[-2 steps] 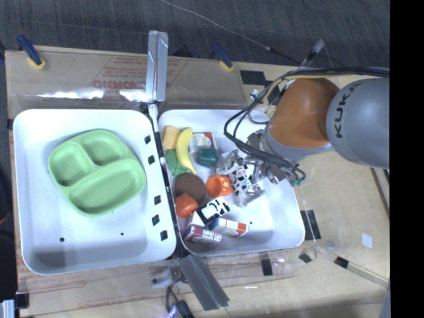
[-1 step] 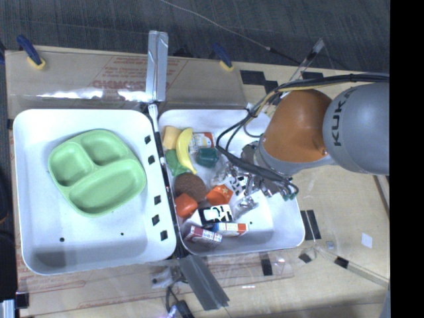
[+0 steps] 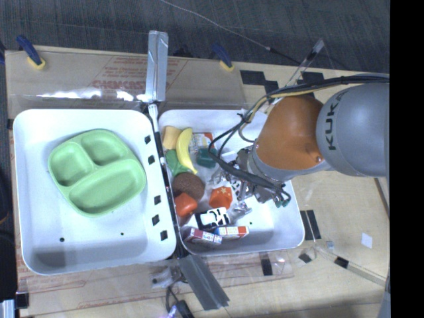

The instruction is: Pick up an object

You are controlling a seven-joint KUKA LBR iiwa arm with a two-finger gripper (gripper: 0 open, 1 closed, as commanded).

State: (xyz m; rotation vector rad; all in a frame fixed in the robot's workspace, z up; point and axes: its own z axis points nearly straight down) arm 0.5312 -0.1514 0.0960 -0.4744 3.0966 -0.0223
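Over the right bin: arm point(image 3: 311, 134) reaches in from the right, wrist low above the clutter.
Gripper point(image 3: 240, 201): pincer state cannot be told; cables and wrist mask it.
Targets: banana point(image 3: 185, 150), brown ball point(image 3: 189, 185), orange block point(image 3: 221, 196), small boxes point(image 3: 218, 230), packed close in the right bin point(image 3: 291, 225).
Left bin point(image 3: 30, 197): green tray point(image 3: 99, 171).
Risk: crowding may make the pincer nudge neighbours or close on nothing; dangling cables could snag items.

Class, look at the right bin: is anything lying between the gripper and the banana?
Yes. The gripper sits low in the right bin, beside an orange block. The banana lies toward the bin's upper left. Black cables and a teal piece lie between them.
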